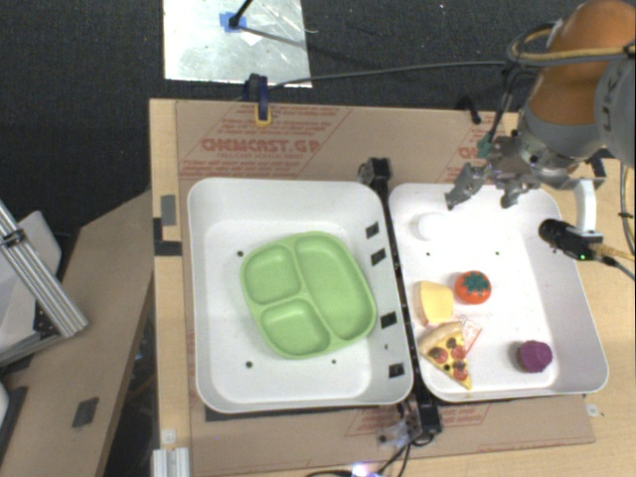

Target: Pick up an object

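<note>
Camera view: two white bins sit on a bench sheet printed "CHEMCAST GP". Left bin (pixel 214 266) carries a green divided plate (pixel 308 293). Above the right bin (pixel 571 296)'s far edge the gripper (pixel 489 189) hangs with fingers spread, nothing between them. Toward the camera from it lie a pizza slice (pixel 449 349), cheese wedge (pixel 430 301), tomato (pixel 473 286) and purple ball (pixel 534 356); the tomato looks nearest.

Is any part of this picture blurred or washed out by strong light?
In the camera view, the right bin floor is overexposed near a pale object, which nearly vanishes; the foil sheet glares; the gripper looks slightly soft; the green tray is evenly lit.
</note>
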Controlling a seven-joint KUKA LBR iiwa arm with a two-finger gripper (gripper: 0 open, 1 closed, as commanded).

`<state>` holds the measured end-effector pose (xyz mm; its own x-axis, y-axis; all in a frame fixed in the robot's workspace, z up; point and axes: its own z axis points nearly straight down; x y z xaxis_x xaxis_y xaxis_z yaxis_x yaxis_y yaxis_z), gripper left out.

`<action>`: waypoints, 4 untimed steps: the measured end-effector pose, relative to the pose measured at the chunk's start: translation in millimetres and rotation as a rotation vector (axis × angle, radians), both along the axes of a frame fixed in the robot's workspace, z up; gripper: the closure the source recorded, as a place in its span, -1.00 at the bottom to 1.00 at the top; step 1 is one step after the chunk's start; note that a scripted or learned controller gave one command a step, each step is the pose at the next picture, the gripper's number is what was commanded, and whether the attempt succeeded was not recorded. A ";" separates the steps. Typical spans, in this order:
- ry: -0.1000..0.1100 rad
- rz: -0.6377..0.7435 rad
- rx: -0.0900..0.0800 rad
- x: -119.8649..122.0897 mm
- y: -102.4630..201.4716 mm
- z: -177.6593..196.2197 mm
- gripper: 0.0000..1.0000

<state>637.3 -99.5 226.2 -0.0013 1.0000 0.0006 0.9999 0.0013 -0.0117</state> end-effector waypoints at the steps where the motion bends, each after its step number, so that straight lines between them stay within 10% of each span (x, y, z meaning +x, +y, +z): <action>1: -0.013 0.002 -0.001 2.3 0.2 8.1 -1.00; 4: -0.012 0.002 -0.001 10.5 3.9 -136.7 -1.00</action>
